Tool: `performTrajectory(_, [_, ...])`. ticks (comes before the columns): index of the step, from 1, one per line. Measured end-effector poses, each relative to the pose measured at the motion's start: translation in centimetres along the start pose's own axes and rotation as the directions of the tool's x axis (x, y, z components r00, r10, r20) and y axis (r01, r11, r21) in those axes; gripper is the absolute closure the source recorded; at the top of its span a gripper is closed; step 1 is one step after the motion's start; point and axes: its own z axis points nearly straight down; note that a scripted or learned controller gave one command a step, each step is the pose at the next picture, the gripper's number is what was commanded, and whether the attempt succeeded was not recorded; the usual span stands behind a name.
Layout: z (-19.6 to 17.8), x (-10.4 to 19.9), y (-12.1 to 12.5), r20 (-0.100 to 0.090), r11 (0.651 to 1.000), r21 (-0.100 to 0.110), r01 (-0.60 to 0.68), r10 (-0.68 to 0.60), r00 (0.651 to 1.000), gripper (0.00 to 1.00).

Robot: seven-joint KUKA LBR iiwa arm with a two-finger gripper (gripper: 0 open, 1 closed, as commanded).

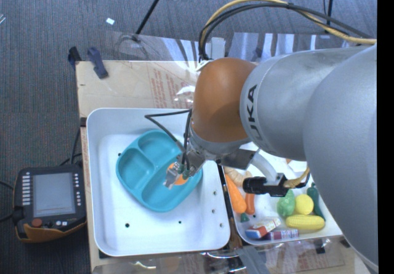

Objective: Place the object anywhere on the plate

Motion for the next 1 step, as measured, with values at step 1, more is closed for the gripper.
performTrajectory(1, [-0.03, -0.01, 0.01, 0.001, 1.0, 0.0, 0.001, -0.001, 1.0, 0.0])
